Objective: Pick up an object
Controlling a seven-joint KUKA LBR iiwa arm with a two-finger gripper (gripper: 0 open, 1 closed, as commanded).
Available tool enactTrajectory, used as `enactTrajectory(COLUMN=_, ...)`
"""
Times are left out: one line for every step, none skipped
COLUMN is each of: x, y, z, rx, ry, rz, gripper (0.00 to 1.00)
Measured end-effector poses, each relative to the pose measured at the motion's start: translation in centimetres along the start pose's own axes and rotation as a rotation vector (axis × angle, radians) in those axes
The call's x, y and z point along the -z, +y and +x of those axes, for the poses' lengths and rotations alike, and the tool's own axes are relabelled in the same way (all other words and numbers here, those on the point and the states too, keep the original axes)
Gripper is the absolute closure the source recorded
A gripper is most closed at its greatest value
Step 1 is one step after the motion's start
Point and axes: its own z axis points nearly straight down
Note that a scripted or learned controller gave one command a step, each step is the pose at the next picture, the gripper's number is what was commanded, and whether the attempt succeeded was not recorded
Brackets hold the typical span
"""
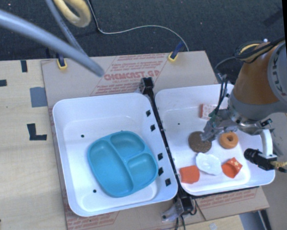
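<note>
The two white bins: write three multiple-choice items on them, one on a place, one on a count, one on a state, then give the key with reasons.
1. Where does the blue divided plate lie?
A. in the left bin
B. in the right bin
C. on the cardboard behind the bins

2. How many orange-red blocks lie along the near side of the right bin?
A. none
B. two
C. four

3. How does the plate lie?
A. upside down
B. standing on edge
C. flat, compartments up

Key: 1 A, the plate rests inside the left bin. 2 B, one block lies near the divider and another lies further right, with a white piece between them. 3 C, its three compartments face the camera.
</note>
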Motion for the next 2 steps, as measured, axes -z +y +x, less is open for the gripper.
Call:
enactTrajectory(x=4.9, y=1.1, z=0.1, rx=0.000, ry=0.000, rz=0.001, gripper=1.00)
enactTrajectory(x=10.2, y=2.1, z=0.7, rx=0.001, ry=0.000, rz=0.000, gripper=1.00)
